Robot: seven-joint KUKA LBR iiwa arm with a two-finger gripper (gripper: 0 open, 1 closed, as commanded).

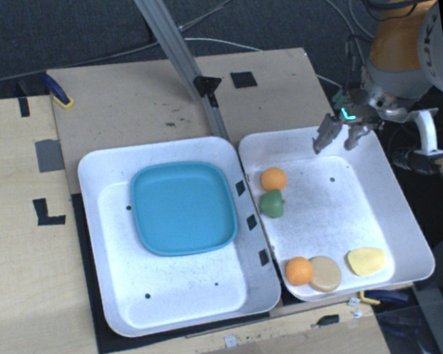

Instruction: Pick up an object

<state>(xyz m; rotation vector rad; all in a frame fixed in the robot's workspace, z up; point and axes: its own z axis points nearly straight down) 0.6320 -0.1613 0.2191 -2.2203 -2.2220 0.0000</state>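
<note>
Gripper (339, 138): fingers spread, nothing between them, over the right bin (371, 192) at its 1 o'clock corner. Right bin contents: orange ball (272, 179) and green object (272, 204) at 9 o'clock, touching; second orange ball (298, 271), tan disc (326, 273), yellow piece (366, 260) along 6 o'clock. Left bin (118, 252): blue plate (183, 208).

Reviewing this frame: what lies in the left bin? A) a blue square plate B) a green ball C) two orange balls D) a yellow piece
A: the blue square plate lies flat in the left bin, while the small items, such as the green ball, sit in the right bin.
</note>
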